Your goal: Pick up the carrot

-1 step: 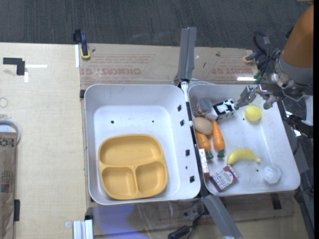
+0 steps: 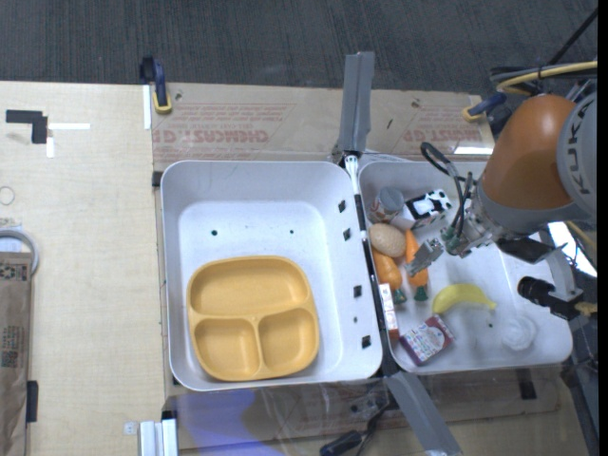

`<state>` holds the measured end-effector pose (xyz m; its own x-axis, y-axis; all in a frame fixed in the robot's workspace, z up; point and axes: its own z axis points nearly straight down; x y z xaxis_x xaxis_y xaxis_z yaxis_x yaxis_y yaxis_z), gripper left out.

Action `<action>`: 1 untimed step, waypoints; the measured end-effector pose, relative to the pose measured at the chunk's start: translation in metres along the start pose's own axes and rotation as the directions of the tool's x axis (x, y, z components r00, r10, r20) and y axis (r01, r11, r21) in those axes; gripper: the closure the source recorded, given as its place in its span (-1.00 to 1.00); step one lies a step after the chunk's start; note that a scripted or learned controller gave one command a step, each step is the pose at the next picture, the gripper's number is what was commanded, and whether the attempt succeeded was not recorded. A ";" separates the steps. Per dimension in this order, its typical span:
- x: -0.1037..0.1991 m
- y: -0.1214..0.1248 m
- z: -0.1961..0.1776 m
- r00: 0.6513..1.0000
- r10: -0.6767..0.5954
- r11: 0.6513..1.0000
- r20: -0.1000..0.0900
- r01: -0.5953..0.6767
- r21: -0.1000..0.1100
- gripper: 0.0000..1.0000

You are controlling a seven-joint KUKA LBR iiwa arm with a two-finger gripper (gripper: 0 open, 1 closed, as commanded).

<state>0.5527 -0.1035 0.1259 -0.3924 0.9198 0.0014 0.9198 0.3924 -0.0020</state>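
A yellow divided plate [image 2: 253, 316] sits in the left bin [image 2: 180, 255]. In the right bin [image 2: 546, 345], the carrot [image 2: 387, 270] lies along the left wall, the gripper [image 2: 425, 254] just right of it; its grip I cannot tell. A banana [image 2: 463, 298] lies nearer, to the right.

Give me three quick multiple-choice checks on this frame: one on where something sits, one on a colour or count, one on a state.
1. Which bin holds the yellow divided plate?
A. The left bin
B. The right bin
C. Neither, it sits on the bench

2. How many compartments does the plate have?
A. Two
B. Three
C. Four

3. What lies on the plate?
A. The banana
B. The carrot
C. Nothing

Answers:
1 A: the plate rests on the floor of the left bin.
2 B: one long section above two smaller ones.
3 C: its sections are bare; the banana and carrot lie in the right bin, near the hand.
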 end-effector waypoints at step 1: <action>-0.029 0.029 0.035 0.969 -0.248 0.969 0.002 0.248 -0.002 -1.00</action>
<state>0.5904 -0.1190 0.0912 -0.6083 0.7937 0.0001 0.7937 0.6083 0.0002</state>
